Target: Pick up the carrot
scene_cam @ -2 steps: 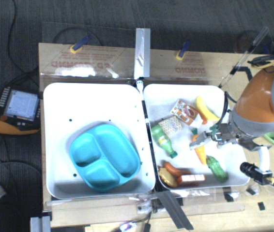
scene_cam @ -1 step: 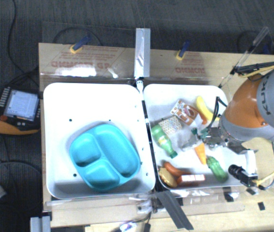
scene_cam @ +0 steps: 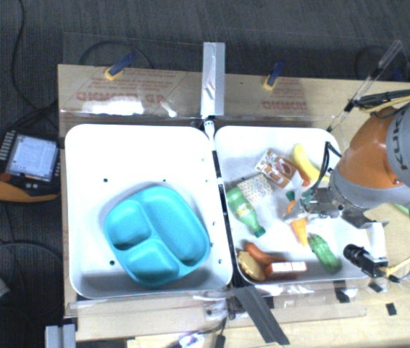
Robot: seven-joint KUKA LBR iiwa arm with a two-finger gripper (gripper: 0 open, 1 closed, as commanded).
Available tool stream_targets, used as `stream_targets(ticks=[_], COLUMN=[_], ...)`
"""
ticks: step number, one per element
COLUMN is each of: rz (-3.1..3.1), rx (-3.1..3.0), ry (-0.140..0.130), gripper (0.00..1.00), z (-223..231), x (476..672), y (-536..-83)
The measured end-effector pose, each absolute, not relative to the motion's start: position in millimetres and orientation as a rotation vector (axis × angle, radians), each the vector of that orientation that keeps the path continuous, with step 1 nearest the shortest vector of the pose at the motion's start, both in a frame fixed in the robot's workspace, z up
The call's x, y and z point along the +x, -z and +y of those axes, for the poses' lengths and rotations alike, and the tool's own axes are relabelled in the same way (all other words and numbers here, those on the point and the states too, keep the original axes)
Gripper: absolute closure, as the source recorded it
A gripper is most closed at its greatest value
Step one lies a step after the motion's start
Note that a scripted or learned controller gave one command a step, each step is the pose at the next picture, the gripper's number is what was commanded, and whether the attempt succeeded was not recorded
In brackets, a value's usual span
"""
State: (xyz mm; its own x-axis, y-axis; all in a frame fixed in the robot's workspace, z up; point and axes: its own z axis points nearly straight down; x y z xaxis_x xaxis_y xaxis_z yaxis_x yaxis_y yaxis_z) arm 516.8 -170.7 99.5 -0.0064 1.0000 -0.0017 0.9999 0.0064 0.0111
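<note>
1. The carrot, a short orange piece, lay in the right bin, toward its right side, just below the gripper.
2. The gripper stood directly above the carrot, close to it or touching; whether it was open or closed could not be told.
3. The arm entered from the right, its orange band bent down over the right bin's edge, wrist pointing left and downward.
4. A green bottle lay just right of and below the carrot; a second green bottle lay to its left.
5. A banana and a snack packet sat above the gripper.
6. A hot dog rested at the bin's lower edge.
7. The left bin held a blue divided plate.
</note>
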Motion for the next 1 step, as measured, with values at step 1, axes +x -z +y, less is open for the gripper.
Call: stream_targets(ticks=[1], rz=[2.054], rx=[2.377], ry=[0.005], gripper=[1.0], z=[-166.7], x=[520.2], y=[-184.5])
